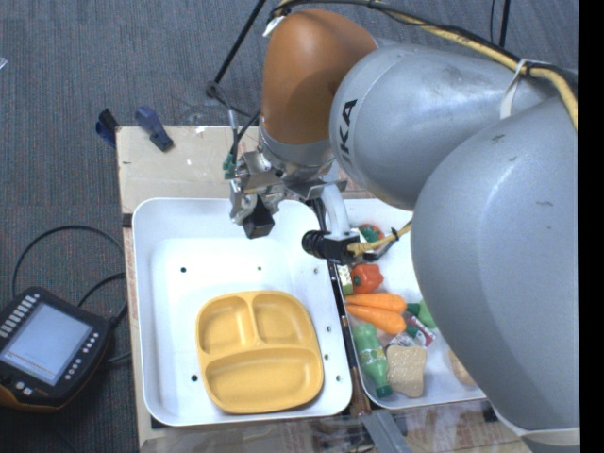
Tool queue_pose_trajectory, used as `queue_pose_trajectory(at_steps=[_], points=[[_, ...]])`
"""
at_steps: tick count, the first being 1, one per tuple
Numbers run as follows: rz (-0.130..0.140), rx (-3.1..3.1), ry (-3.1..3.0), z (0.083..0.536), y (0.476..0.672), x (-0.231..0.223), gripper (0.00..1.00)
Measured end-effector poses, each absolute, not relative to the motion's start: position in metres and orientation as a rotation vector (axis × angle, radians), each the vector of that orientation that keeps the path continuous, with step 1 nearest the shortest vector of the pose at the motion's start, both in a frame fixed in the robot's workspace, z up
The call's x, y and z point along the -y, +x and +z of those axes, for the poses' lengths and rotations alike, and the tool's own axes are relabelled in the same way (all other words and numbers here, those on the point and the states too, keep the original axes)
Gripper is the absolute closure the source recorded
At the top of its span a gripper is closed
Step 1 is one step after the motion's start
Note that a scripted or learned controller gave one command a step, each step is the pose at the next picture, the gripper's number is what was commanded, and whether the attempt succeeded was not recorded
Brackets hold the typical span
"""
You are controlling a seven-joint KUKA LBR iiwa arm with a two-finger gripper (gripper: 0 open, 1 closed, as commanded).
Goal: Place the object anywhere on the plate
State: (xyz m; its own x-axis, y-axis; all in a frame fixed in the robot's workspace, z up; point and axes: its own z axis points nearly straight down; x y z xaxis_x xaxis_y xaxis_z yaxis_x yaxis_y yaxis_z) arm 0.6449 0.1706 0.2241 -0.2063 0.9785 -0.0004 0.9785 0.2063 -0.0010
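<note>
While the grey arm reaches across from the right, its hand (257, 217) hangs over the far edge of the left bin (156, 253), well short of the yellow plate (260, 349) lying at that bin's near end. Whether the hand is apart or together cannot be told from this angle, and nothing can be seen between its tips, so it looks to be carrying nothing.

The likely objects for the task sit in the right bin (427, 399): two carrots (377, 311), a red tomato-like piece (367, 276), a green bottle (371, 355) and a slice of bread (408, 370), all crowded together against the near-left wall. Which of them is meant is not clear.

The risk from here is plain enough. With the hand parked over the wrong bin, any descent now would close on bare white plastic. Should it cross to the right bin, the clutter is the trouble: the carrots touch each other and lie just beside the bottle and bread, so a grab could catch two pieces, nudge one aside, or pinch a rounded carrot so that it squirts free. The bin wall beside the pile could also block one side of the hand. A dark bracket (326, 243) on the wrist hangs low near the wall shared by the bins and might clip it in passing. Finally, a poorly held piece could drop on the way, landing beside the plate rather than on it.
</note>
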Motion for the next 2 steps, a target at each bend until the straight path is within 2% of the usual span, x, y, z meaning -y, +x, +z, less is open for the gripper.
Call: queue_pose_trajectory(at_steps=[1,2], points=[[0.008,2.126,-2.307,0.096,0.64,-0.1627,1.0],[0.014,2.126,-2.306,0.0937,0.6389,-0.1623,0.0]])
